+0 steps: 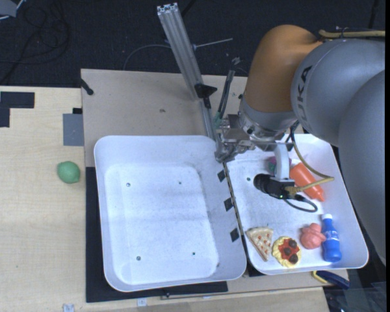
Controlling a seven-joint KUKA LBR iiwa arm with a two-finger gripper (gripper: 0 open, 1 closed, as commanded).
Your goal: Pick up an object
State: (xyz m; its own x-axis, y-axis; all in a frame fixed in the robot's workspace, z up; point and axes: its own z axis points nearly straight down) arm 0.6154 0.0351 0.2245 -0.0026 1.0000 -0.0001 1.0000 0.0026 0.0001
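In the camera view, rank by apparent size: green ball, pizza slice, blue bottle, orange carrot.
1. Orange toy carrot, partly hidden
2. Blue bottle and triangular toy pizza slice, too alike to rank
3. Small green ball

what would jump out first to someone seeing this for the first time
The big grey arm with its orange band dominates the upper right, reaching over the right bin. Bright toys cluster at that bin's near edge: a pizza slice, a blue bottle and an orange carrot. A lone green ball sits out on the bench, far left.

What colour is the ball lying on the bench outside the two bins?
Green. The ball shows in the camera view, left of the bins.
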